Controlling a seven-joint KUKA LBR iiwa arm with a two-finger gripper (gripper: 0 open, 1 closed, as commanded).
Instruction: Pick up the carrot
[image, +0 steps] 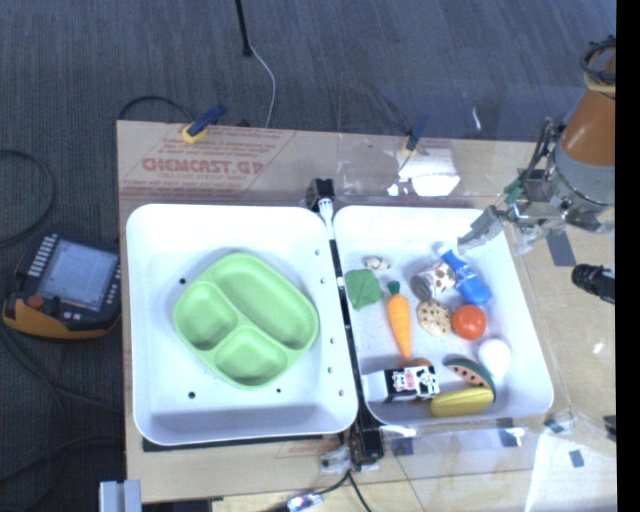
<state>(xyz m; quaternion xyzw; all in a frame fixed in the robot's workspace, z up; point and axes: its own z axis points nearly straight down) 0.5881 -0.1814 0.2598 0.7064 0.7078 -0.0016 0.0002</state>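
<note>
The carrot (399, 322) is orange with a small green top. It lies lengthwise in the left-middle of the right bin (530, 330), tip toward the front, apart from the gripper. My gripper (520, 238) hangs over the bin's far right corner, well up and to the right of the carrot. Its fingers are spread apart, one pale finger (478, 230) pointing toward the blue bottle, with nothing between them.
Around the carrot lie a green leaf (363, 288), a cookie (433, 317), a blue bottle (468, 277), a tomato (469, 321), a white egg (494, 355), a watermelon slice (468, 370), a yellow piece (462, 401) and a cow-patterned box (412, 381). The left bin holds a green divided plate (247, 317).
</note>
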